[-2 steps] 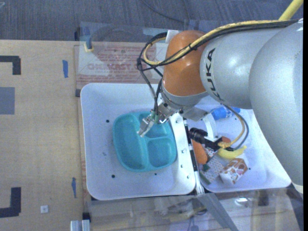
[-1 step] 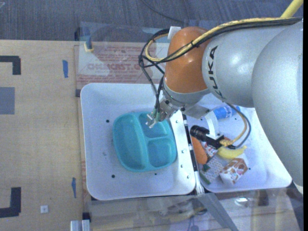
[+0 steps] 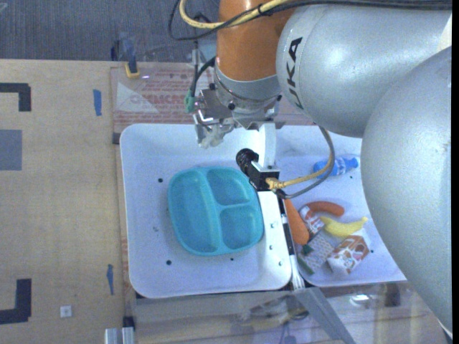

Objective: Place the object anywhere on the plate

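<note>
A blue divided plate (image 3: pixel 215 211) with three compartments lies in the left white bin (image 3: pixel 143 213), and nothing rests on it. My gripper (image 3: pixel 209 135) hangs below the orange wrist band over the far part of that bin, just beyond the plate's far edge. The arm's bulk hides much of it, and I see no object in it. The loose objects lie in the right bin (image 3: pixel 380 264): an orange carrot (image 3: pixel 295 222), a red sausage (image 3: pixel 323 208), a yellow banana (image 3: pixel 345 226), a grey block (image 3: pixel 318 246), a brown and white carton (image 3: pixel 348 255) and a blue bottle (image 3: pixel 337 165).
The wall between the two bins (image 3: pixel 281 235) runs just right of the plate. A black fitting with a yellow cable (image 3: pixel 251 165) hangs from the arm over the plate's far right corner. The large grey arm covers the right side of the scene.
</note>
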Robot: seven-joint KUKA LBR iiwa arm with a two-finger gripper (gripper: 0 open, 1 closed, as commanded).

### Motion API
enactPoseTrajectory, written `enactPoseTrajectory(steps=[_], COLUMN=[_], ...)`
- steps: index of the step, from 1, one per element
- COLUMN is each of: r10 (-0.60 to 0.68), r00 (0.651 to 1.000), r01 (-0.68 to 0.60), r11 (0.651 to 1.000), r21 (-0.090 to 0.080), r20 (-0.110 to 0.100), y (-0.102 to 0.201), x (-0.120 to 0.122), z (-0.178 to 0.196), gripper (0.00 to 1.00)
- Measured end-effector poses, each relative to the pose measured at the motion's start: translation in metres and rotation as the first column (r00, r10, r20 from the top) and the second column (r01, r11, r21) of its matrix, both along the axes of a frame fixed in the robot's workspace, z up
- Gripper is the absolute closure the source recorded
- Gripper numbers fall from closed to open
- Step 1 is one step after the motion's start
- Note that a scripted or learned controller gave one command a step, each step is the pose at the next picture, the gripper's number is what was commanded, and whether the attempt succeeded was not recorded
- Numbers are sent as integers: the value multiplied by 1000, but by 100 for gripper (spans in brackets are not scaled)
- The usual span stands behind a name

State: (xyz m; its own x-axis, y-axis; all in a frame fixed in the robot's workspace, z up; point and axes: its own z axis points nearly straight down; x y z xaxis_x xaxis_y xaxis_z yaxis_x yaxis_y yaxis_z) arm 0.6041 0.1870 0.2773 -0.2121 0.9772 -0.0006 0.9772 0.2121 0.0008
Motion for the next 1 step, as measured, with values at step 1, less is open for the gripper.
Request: enactPoseTrajectory(steps=[1], r10=[85], r00=[996], r01=[-85], r11=[996], r21=[0], r20=[1], y=[23], x=[62], z=[20], gripper=[100])
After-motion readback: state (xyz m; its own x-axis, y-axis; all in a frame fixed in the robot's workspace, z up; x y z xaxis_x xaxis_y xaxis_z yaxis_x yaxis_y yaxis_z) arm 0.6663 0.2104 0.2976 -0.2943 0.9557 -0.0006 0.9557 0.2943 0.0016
